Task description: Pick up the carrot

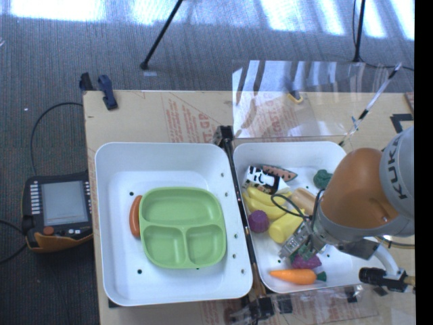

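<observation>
1. Carrot lay flat on the floor of the right bin, near its front edge, orange body pointing left, green top to the right. Not lifted, not in any grip.
2. Gripper hung over the right bin, just above and behind the carrot, close to it but no contact I could make out. Whether it was open or closed, I could not tell; the wrist blocked the view.
3. Arm with its orange band reached in from the right and covered much of that bin.
4. Clutter near the target: purple item right under the gripper and just behind the carrot, yellow pieces further back, a round purple thing to the left.
5. Left bin held a green divided tray and an orange-red piece beside it; not part of this job.
6. Progress, my read: approach mostly done, grasp and lift both left. Gripper looked set nearer the purple item than the carrot, so a small shift toward the front seemed needed first.
</observation>
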